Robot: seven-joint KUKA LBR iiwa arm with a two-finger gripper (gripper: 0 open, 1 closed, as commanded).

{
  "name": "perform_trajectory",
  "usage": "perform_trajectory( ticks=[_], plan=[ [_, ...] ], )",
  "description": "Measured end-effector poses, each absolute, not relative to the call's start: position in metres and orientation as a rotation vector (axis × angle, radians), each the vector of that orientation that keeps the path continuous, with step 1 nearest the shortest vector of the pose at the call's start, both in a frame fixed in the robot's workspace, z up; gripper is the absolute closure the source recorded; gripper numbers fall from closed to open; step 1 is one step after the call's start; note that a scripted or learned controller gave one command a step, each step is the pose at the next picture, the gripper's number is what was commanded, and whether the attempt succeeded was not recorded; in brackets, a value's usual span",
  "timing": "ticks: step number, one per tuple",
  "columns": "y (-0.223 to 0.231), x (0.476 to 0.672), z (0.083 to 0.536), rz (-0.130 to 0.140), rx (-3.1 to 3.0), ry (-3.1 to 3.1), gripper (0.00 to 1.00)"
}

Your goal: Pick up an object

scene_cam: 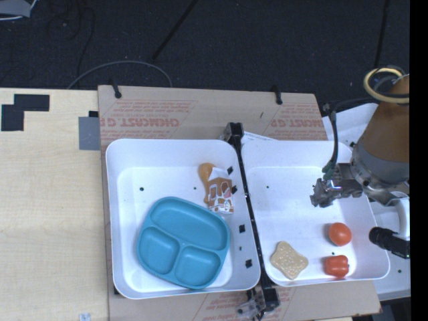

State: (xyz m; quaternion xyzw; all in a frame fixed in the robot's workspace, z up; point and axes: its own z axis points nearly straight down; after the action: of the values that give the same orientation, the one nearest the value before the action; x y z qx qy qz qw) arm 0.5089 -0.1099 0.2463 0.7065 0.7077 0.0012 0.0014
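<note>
The pale wooden desk (pixel 47 206) carries everything here, and on it sit the two shallow white plastic bins side by side, with the black divider rail (pixel 242 206) between them as our marker. Left of that rail lies the left bin (pixel 124 179), and in it the biggest item on show: a light blue three-compartment plastic tray (pixel 182 241), flat on the floor of the bin and just beside the rail. Above the tray, close against the rail, sits a crumpled brown-and-white printed packet (pixel 217 191).

Right of the rail, the right bin (pixel 281 156) holds the likely targets. The grey arm with its orange band (pixel 391 136) reaches in from the far side, and its dark claw (pixel 326 194) hangs over the bin, well right of the rail; it is too small and dark to tell whether it stands wide or narrow, and nothing shows in it. Near the rail lies a tan, speckled biscuit-shaped piece (pixel 289 260). Further off sit a round red tomato-like ball (pixel 340 233) and, below it, a red pepper-like piece (pixel 336 265).

By my reading this is the approach, nothing picked yet. The red ball lies nearest the claw, so the next move calls for shifting over it and descending squarely.
</note>
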Motion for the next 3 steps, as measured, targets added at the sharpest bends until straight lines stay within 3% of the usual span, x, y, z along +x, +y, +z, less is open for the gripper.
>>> perform_trajectory(
  ticks=[1, 2, 3],
  plan=[
    [-0.111, 0.509, 0.288, 0.001, 2.220, 2.221, 1.00],
    [-0.060, 0.536, 0.279, -0.001, 2.218, 2.229, 1.00],
    [-0.008, 0.548, 0.259, -0.005, 2.221, 2.230, 1.00]
  ],
)
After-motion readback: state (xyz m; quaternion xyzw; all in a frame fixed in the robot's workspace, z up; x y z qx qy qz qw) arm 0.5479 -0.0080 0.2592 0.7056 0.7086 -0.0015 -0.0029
